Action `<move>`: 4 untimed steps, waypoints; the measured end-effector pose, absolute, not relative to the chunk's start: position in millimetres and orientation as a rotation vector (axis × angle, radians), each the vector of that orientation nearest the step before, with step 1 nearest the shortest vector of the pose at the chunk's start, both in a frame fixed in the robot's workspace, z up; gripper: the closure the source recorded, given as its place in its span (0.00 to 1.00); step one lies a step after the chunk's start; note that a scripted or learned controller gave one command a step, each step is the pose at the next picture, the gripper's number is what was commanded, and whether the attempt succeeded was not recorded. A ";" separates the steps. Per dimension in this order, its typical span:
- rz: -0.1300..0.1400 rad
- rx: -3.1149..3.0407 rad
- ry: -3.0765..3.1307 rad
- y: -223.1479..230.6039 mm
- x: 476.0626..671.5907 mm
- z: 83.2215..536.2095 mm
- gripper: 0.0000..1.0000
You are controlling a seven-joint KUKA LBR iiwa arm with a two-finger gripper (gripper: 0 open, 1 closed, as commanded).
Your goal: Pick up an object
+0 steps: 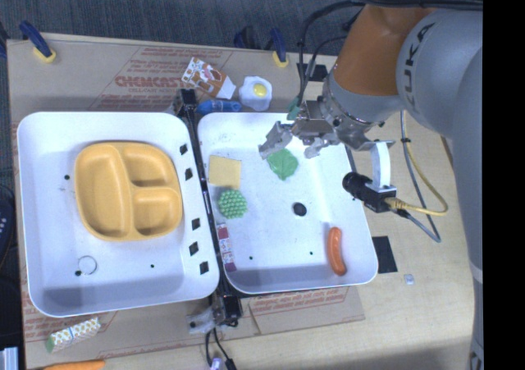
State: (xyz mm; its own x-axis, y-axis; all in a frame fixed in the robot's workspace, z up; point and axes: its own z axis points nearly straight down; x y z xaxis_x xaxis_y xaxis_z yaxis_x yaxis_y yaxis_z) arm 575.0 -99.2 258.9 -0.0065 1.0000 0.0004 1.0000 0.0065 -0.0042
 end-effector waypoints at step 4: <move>0.001 -1.580 -2.713 -113.7 586.5 181.8 1.00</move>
